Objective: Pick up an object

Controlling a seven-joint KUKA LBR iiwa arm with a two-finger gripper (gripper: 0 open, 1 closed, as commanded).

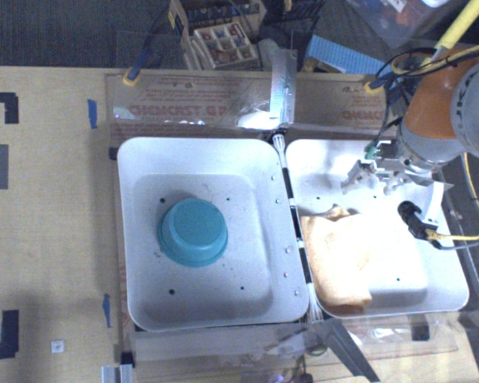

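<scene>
A teal bowl sits upside down a little left of the middle of the left bin, well clear of its walls. The divider between the two bins serves as the landmark here: the bowl lies well to its left, and a tan, bread-like object lies just to its right, in the lower left part of the right bin, with its long edge almost against the divider. The grey arm with its orange band comes in from the right, above the upper part of the right bin. The gripper hangs over the upper middle of that bin, right of the divider and just above the top end of the tan object, apart from it. Whether the fingers stand open or closed cannot be told at this angle; nothing is seen between them.
</scene>
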